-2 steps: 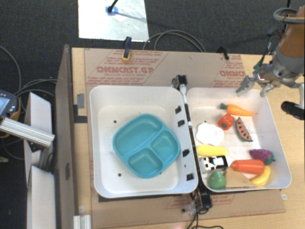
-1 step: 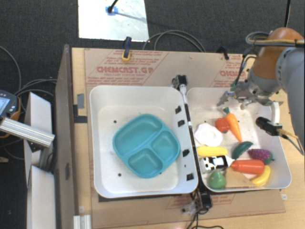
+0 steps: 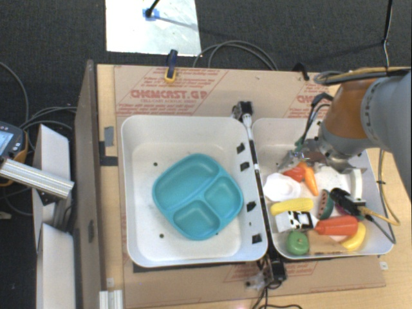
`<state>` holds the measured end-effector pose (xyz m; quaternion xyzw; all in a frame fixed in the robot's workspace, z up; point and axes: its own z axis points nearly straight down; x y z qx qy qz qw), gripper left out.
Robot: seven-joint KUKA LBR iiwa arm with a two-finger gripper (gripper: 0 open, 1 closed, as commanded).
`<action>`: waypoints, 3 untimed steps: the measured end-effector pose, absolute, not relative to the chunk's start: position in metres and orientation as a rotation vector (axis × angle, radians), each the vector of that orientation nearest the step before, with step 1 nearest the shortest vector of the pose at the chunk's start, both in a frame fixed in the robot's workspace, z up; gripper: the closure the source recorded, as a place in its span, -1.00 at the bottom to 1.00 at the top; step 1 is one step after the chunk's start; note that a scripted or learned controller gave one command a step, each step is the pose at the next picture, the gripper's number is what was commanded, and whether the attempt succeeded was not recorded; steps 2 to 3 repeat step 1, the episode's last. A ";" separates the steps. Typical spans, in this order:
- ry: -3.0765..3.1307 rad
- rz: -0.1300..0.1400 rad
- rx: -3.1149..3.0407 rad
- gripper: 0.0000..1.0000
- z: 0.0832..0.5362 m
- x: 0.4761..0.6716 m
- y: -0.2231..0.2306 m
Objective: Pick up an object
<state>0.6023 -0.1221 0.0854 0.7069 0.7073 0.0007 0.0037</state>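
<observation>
- A heap of smooth plastic toy food fills the right bin point(image 3: 380, 237), one of two shallow white bins set side by side on a bench
- An orange carrot point(image 3: 311, 180), long and tapered, lies at the top of the heap beside a small red-orange piece point(image 3: 295, 172), both just below the arm's wrist
- A rounded white piece point(image 3: 281, 187) sits left of the carrot, near the wall shared by the bins
- A yellow corn cob point(image 3: 291, 205) with a ridged surface lies below the white piece, touching a small block in black-and-white check point(image 3: 298, 219)
- A round green fruit point(image 3: 297, 243) rests at the bin's near edge
- A red cylinder-like piece point(image 3: 336, 225) lies right of the check block, with a curved yellow banana point(image 3: 355, 237) just beyond it and a slice with a green rim point(image 3: 324, 205) above
- The gripper point(image 3: 308, 152) hangs over the far part of the right bin, above the carrot; whether it is parted or closed cannot be told from this angle, and nothing is seen in its grasp
- The grey arm point(image 3: 386, 111), with its orange band, reaches in from the right
- The left bin point(image 3: 145, 140) holds a teal divided plate point(image 3: 197, 196) with three compartments, smooth and glossy, lying at a tilt to the bin's walls
- Brown printed cardboard point(image 3: 193, 89) lies under both bins
</observation>
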 end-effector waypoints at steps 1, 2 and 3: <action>2.219 0.005 2.216 1.00 0.096 0.605 -0.122; 2.219 0.005 2.216 1.00 0.096 0.605 -0.122; 2.219 0.005 2.216 1.00 0.096 0.605 -0.122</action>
